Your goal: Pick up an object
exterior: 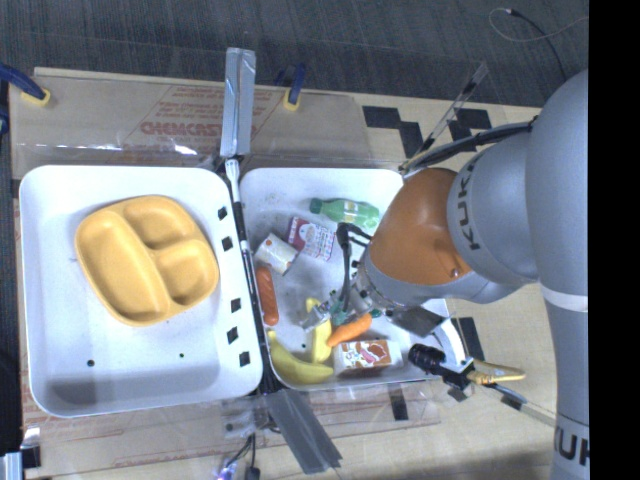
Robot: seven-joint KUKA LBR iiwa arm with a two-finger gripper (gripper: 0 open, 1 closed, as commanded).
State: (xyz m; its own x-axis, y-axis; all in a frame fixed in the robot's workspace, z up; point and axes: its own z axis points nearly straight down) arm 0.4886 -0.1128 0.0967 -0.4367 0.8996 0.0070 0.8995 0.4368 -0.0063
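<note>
The right bin (262, 190) holds several small items. A green bottle (345, 210) lies at the back, with a red and white carton (311, 236) and a white block (277, 254) in front of it. A red sausage (267, 295) lies by the left wall. A banana (296, 365), an orange carrot (350, 330) and a small juice box (364, 355) sit near the front. My gripper (322, 314) is low in this bin, right over the carrot's left end and a yellow piece (320, 340). The wrist hides much of it.
In the left bin (50, 368) rests a yellow divided plate (147, 258). The arm's orange band (420, 240) and grey body cover the right bin's right side. Clamps and tape sit along the bench's back edge.
</note>
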